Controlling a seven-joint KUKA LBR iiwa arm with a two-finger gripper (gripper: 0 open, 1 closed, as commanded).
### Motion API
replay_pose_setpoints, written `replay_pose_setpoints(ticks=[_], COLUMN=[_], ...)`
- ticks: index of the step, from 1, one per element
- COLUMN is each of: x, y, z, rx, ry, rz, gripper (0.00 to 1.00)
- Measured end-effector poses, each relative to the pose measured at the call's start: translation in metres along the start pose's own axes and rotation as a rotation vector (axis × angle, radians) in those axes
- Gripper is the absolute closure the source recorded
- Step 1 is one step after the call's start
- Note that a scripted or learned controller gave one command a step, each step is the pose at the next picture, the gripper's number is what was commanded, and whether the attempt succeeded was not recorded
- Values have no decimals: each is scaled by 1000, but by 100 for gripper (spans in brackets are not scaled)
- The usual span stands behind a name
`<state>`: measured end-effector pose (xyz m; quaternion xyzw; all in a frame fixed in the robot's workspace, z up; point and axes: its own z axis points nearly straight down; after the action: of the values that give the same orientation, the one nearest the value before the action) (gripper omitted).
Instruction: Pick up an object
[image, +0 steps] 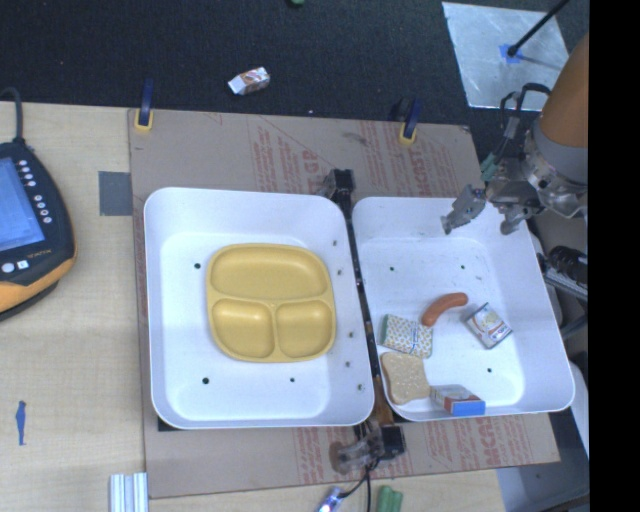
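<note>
Gripper (487, 210) over right bin's (530, 300) far edge, fingers apart, holding nothing | sausage (444, 307) mid-bin, nearest target | we advise descending straight over it, fingers straddling its narrow width, clear of patterned packet (408, 335).

- A robotics lab: a wooden bench (70, 400) carries a cardboard sheet (250, 150) held by blue clamps (144, 108).
- Two white bins (170, 300) lie on it, left of the gripper (488, 210).
- A teach pendant (25, 235) rests far left of the gripper.
</note>
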<state>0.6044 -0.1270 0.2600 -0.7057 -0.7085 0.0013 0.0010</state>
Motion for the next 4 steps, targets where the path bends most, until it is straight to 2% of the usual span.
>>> replay_pose_setpoints(ticks=[1,2,3,4], x=[-14,1,14,13], y=[-29,-29,-61,-61], z=[93,169,169,159], rx=[3,0,1,2], ry=[-1,-2,-1,-3], rz=[-1,-2,-1,-4], gripper=[0,0,0,100])
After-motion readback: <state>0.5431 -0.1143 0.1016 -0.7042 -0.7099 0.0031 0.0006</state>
